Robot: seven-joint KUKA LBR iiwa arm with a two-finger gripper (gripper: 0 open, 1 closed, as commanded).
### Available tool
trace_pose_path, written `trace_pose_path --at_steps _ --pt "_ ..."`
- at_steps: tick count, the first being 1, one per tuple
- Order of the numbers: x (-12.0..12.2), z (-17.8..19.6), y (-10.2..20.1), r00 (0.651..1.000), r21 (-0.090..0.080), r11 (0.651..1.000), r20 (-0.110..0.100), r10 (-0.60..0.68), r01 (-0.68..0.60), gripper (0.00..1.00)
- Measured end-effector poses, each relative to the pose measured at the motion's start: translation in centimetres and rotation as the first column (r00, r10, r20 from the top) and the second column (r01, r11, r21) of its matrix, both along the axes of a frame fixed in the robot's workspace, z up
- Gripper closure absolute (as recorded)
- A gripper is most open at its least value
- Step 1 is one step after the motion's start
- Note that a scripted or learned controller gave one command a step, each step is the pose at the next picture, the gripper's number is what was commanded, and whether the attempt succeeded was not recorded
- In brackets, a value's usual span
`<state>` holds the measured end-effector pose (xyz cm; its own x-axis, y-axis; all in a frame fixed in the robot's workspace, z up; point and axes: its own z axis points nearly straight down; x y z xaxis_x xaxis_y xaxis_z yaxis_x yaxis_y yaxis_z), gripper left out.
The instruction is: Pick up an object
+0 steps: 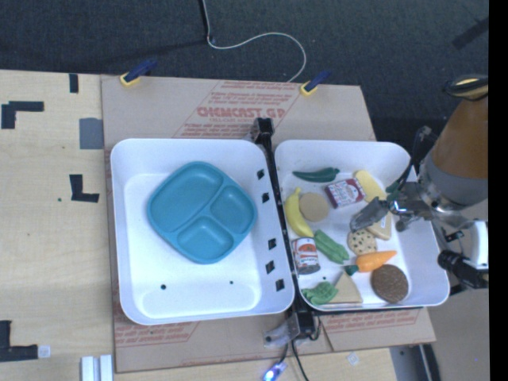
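The right bin [397,151] holds several toy foods: a green chili [316,174], a banana [297,213], a yellow piece [370,185], a red-and-white packet [344,192], a tan disc [314,207], a green pickle [331,246], a chip cookie [361,241], a carrot [373,260], a brown round patty [390,283], a small can [306,255] and a sandwich wedge [347,290]. My gripper [381,213] hangs over the right half of this bin, just above the chip cookie and below the yellow piece. I see nothing lifted off the bin floor.
A blue divided plate [202,211] lies in the left bin [131,236]. A black divider [274,205] runs between the bins. A green leafy piece [320,295] sits at the right bin's front edge. The arm's orange band [468,137] rises at the right.
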<state>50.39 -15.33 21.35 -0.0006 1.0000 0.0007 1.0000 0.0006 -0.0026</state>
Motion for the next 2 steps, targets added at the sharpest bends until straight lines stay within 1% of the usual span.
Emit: trace_pose_path --at_steps 1,2 --pt "0.0 1.0 0.1 1.000 0.000 1.000 -0.001 0.001 -0.001 1.00" --pt "7.1 -5.6 5.0 1.000 0.000 1.000 0.001 0.006 -0.006 1.00"
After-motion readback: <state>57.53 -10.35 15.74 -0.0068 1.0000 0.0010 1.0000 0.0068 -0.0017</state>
